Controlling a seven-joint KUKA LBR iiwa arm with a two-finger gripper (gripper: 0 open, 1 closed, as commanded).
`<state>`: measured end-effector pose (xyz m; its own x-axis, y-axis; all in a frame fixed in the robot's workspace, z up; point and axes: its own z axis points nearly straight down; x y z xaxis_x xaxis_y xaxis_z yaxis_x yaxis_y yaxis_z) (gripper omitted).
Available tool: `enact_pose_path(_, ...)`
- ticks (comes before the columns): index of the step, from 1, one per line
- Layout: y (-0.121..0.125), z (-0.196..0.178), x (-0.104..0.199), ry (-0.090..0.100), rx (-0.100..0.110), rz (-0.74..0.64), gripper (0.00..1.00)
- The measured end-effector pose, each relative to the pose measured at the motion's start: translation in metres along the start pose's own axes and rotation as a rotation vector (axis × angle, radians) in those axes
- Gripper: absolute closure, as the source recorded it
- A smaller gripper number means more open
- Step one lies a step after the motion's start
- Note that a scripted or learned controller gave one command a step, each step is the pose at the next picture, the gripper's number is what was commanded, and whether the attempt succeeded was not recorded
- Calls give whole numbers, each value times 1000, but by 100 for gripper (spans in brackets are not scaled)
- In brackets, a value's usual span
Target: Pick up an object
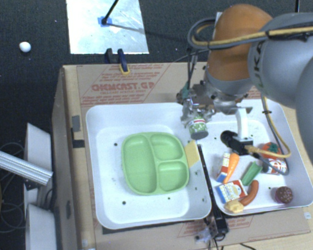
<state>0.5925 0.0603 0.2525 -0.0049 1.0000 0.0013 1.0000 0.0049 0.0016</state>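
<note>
Cardboard-topped surface (122, 87) carries two white bins. Claw (197, 119) sits at 12 o'clock of divider, clamped on small green-labelled can (198, 127), raised over right bin (303, 184). Risk: grip looks shallow, can could slip and fall onto bin rim. Green tray (153, 164) fills left bin (102, 151). At 5 o'clock of can: carrot (231, 166), sausage (249, 193), carton (230, 188), crowding any set-down.

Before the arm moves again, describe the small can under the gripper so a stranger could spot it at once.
Find the two white bins; the left bin carries a green divided tray. At the divider between the bins, near the far edge, hangs the gripper, and directly under it is the small can. Its green-and-white label and round shape set it apart from the toy food lying in the right bin.
</note>
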Motion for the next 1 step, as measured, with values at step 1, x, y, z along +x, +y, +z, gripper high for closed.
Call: enact_pose_path(1,-44,7,45,0,1,1,100)
